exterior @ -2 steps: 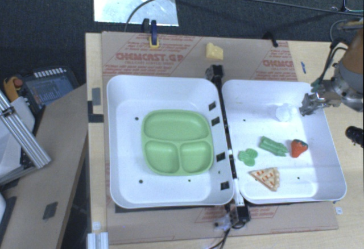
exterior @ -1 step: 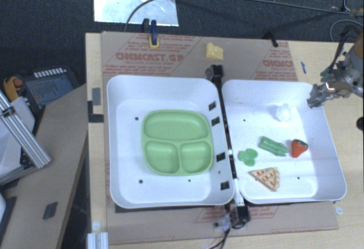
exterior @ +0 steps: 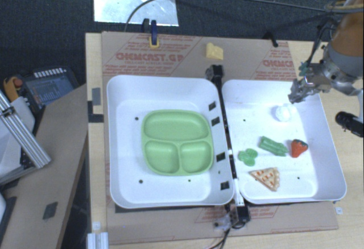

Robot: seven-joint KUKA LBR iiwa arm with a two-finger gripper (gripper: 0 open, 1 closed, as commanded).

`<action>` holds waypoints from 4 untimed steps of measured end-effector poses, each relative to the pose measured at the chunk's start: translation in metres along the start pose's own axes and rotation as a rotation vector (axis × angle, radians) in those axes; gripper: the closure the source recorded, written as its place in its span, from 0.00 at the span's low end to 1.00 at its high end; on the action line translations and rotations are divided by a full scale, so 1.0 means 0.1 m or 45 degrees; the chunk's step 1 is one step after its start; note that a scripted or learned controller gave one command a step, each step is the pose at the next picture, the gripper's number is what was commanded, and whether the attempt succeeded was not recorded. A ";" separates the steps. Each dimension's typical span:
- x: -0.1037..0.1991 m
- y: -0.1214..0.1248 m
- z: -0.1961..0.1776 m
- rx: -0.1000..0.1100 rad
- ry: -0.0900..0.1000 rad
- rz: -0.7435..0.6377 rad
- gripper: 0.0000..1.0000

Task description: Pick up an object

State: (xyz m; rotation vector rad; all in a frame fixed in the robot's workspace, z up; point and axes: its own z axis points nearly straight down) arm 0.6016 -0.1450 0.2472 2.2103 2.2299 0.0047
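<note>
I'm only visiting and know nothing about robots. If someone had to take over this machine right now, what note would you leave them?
Gripper: above the far edge of the right bin, near the white egg-like object; nothing seen between its fingers.
Right bin contents: white object, green pickle-like piece, toy strawberry, green slice, pizza slice.
Left bin: green divided plate.
A yellow block lies on the board behind the bins.
Done: nothing picked up.
Left: grasp and lift one object.
</note>
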 end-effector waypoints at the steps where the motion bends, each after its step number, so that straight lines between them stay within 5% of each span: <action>1: 0.56 0.07 -0.07 0.000 0.000 -0.001 1.00; 4: 2.17 0.24 0.00 0.001 0.002 -0.001 1.00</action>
